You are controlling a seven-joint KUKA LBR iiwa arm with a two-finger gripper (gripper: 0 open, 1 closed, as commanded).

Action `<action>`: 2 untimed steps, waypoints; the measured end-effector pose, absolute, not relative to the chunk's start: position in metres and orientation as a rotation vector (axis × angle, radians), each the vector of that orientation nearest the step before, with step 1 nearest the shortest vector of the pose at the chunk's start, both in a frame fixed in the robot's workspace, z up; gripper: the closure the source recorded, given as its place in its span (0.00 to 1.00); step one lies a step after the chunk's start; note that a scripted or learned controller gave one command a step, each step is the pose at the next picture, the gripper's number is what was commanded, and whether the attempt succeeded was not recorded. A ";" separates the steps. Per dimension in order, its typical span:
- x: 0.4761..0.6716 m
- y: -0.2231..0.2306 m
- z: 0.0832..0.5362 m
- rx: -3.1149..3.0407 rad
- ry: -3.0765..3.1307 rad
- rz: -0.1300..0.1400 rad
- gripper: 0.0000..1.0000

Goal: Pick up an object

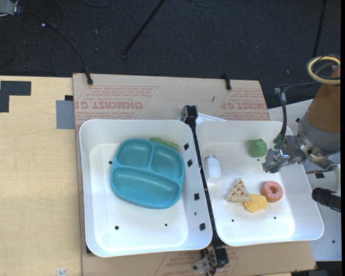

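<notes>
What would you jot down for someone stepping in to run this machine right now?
Gripper: low over the right bin, near its right side, with nothing visibly between its fingers.
Right bin: green lump just left of the gripper, pink doughnut below it, yellow piece and waffle wedge touching, white block near the divider.
Left bin: blue divided plate, something green poking out behind it.
Done: nothing lifted yet.
Left: grab one thing and raise it.
</notes>
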State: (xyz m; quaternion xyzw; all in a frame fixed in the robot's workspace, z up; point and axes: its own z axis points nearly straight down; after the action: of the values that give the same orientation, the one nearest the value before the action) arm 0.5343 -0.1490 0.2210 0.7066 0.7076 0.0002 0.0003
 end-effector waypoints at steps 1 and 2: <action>0.536 -0.155 0.282 2.218 2.221 0.001 1.00; 0.536 -0.107 0.282 2.219 2.229 -0.002 1.00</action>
State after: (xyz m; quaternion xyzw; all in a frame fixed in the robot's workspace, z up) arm 0.5361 -0.1073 0.2817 0.7055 0.7087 -0.0008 -0.0021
